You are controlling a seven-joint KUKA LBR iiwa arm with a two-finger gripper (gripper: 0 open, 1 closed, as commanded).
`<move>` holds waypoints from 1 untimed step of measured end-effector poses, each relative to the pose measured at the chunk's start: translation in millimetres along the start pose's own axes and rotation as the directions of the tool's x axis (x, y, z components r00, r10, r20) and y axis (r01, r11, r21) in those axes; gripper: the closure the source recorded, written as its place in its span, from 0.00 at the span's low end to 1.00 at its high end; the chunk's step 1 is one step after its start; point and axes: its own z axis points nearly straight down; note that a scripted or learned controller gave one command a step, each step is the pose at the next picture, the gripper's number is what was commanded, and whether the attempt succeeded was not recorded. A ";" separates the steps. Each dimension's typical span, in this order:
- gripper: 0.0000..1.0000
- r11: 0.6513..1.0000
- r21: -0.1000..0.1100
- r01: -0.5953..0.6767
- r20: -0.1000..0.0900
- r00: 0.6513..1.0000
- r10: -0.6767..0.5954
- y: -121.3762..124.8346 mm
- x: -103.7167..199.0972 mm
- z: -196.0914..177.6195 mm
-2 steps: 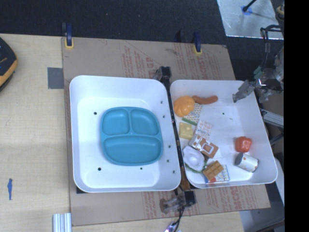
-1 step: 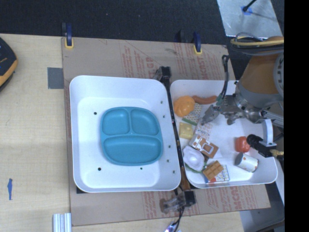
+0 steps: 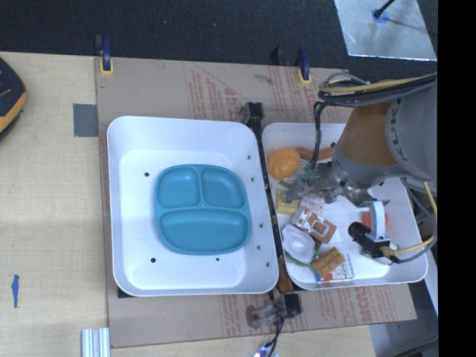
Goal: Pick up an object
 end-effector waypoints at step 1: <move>0.00 1.000 0.002 -0.001 -0.002 1.000 0.001 27.4 0.5 -1.4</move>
